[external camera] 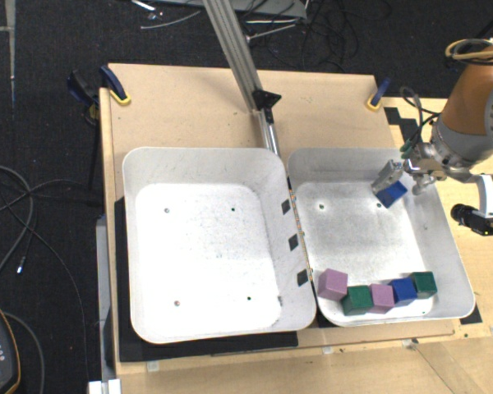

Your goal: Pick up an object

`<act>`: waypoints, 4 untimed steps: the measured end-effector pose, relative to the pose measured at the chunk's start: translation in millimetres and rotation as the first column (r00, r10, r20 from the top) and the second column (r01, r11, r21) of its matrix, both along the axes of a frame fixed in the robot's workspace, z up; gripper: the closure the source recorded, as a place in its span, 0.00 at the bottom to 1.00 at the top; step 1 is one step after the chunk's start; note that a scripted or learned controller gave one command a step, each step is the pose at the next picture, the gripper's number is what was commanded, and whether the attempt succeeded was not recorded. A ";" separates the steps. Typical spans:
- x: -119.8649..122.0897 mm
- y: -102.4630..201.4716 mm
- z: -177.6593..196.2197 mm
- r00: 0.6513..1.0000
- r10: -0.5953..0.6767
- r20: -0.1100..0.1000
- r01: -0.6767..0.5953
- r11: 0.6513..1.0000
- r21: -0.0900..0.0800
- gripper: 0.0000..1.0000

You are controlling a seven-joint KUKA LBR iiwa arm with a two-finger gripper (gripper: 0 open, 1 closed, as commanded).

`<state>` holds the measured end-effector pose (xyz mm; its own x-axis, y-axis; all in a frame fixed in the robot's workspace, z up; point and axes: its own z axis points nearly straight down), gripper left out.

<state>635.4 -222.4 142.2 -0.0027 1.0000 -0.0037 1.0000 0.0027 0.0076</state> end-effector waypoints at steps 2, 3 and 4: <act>22.1 -1.4 -36.4 1.000 0.003 -0.004 -0.003 1.000 0.000 1.00; -88.2 61.6 -40.5 1.000 -0.004 0.007 0.004 1.000 -0.001 1.00; -43.6 145.3 57.6 1.000 0.007 0.002 -0.007 1.000 0.005 1.00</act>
